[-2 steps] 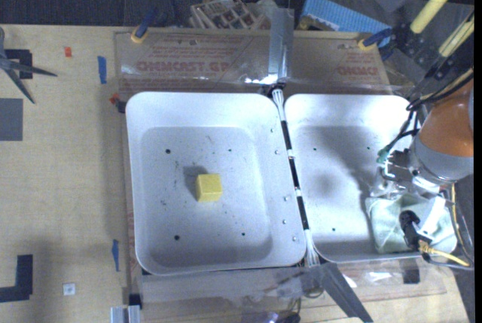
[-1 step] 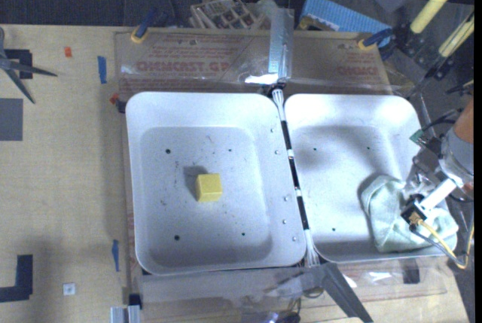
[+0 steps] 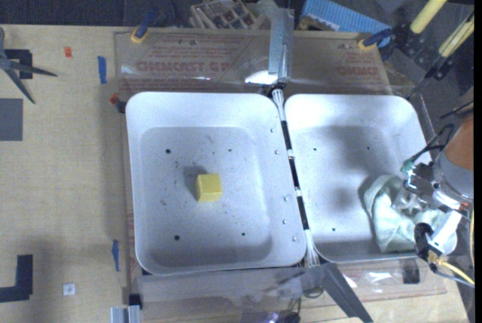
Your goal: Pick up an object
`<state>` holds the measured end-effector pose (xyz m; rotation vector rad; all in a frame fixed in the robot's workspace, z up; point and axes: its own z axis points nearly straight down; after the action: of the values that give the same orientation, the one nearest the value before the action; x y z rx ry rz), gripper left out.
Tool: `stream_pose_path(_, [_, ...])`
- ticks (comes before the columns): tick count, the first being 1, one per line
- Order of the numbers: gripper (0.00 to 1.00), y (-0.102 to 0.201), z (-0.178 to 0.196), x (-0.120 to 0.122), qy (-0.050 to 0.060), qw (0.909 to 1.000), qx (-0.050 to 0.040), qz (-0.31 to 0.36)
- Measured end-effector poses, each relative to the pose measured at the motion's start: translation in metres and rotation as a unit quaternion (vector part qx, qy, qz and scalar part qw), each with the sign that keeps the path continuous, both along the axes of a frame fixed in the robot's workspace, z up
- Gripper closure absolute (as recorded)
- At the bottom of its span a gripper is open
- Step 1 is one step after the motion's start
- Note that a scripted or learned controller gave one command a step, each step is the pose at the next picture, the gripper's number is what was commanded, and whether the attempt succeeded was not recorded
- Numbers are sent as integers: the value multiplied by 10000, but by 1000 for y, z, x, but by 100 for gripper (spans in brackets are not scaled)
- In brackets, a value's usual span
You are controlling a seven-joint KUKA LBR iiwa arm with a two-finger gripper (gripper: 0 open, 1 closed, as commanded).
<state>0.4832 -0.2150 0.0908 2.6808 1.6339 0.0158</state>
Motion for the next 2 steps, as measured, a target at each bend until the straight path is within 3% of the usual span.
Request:
stream_pose_path(1, [100,35,7,-4,39,9782,-21,2075])
stream_pose_path(2, [100,80,2,1,-36,9440,-95,3298])
